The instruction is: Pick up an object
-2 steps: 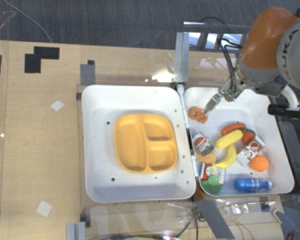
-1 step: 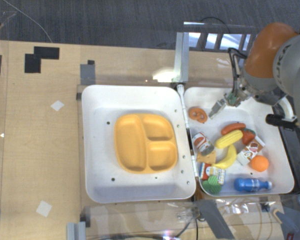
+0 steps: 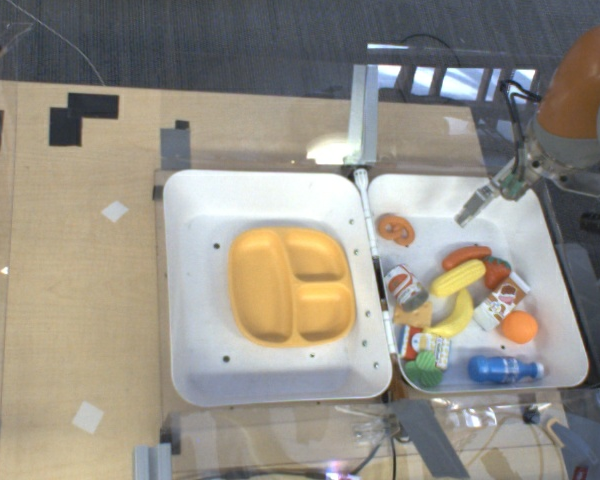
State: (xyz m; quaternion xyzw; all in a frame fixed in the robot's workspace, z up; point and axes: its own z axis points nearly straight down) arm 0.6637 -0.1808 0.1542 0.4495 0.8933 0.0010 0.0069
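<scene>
— What are the two bins made of?
— Smooth white plastic with a slight sheen, the left bin and the right bin alike. The yellow divided tray in the left bin looks like matt plastic.
— And around that tray?
— A pale wood-grain bench, with brushed metal brackets behind.

A robotics lab is indicated. A pale wooden bench is seen, on which two shallow white bins are fixed side by side between grey metal brackets. Black marker patches are stuck to the bench left of the bins, cables are run below them, and grey carpet is laid beyond.
</scene>
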